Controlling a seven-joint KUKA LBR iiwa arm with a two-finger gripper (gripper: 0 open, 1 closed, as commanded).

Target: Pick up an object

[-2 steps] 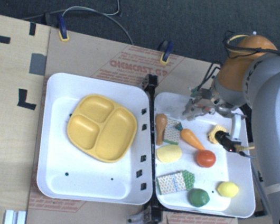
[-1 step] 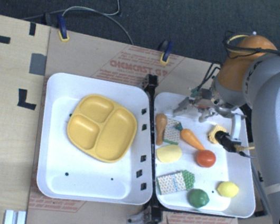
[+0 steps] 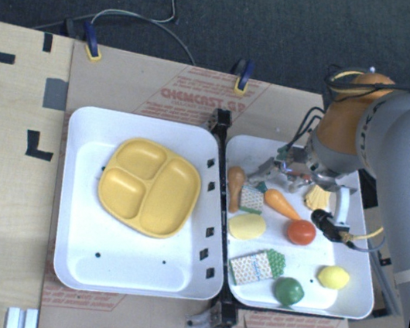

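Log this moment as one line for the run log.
phase: reaching | gripper: low in right bin, above carrot | held: nothing seen | left bin: yellow plate

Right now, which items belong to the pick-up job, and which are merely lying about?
Job:
pincer
carrot
tomato
lemon
lime
yellow potato-like piece
patterned packet
right bin

Lying about:
yellow divided plate
left bin
blue-yellow clamps
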